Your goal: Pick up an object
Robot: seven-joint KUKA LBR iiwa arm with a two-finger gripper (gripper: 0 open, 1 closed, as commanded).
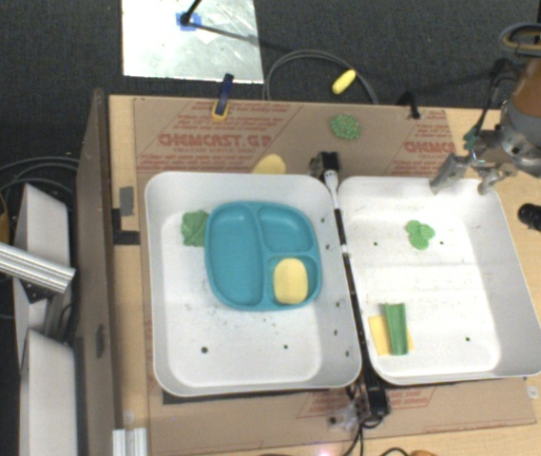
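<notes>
Two white bins side by side on the bench, and the gripper (464, 171) hangs at about one o'clock of the right bin (508, 255), right over its far rim. Its two grey fingers (441, 176) are spread apart with nothing between them.

Inside the right bin, three pieces. A small green leafy object (419, 234), lumpy and bright, sits at around twelve o'clock of the bin's floor, near the gripper but apart from it. Down at seven o'clock lies a green stick (396, 328), long and straight, resting against a pale yellow block (378, 333) on its nine o'clock side, the two touching.

Over in the left bin (170, 283) there's a teal divided plate (256, 253) in the middle, with a yellow rounded object (291, 279) in its five o'clock compartment. A green leafy scrap (194, 227) lies just at the plate's ten o'clock edge
</notes>
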